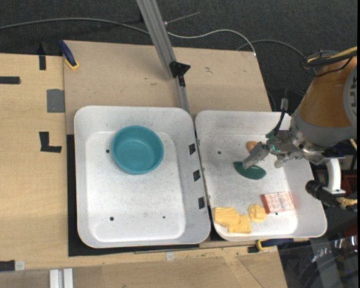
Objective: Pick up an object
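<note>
My gripper (252, 159) hangs over the middle of the right bin (222, 131), reaching in from the right. Its tip sits right at a flat dark green object (252, 173) on the bin floor. A small orange object (251, 145) lies just behind the gripper, partly hidden by it. Along the bin's front lie a yellow lumpy object (232, 218), a smaller yellow piece (257, 212) and a red-and-white packet (277, 202). A teal bowl (137, 149) stands in the left bin (90, 209).
A slanted metal pole (159, 32) rises from the back edge between the bins. Cables (228, 35) run across the dark floor behind the bench. The arm's orange band (327, 101) looms over the right bin's far right side.
</note>
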Motion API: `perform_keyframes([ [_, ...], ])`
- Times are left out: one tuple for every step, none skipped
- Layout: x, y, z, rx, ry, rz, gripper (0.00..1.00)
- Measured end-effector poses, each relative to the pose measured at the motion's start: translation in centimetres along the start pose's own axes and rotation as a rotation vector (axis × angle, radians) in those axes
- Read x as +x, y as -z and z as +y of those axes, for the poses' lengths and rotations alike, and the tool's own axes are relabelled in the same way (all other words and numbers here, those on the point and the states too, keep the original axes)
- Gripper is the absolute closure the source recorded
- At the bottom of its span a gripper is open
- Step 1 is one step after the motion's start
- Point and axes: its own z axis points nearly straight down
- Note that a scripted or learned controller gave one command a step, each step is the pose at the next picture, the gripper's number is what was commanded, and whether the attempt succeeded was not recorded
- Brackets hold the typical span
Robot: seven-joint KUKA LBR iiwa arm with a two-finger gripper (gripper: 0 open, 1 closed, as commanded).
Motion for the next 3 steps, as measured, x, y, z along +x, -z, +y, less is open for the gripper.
perform_keyframes([
  [0.0,0.0,0.0,0.000,0.000,0.000,0.00],
  [-0.2,-5.1,0.8,0.004,-0.001,0.000,0.00],
  [-0.1,-10.5,0.6,0.006,-0.001,0.000,0.00],
])
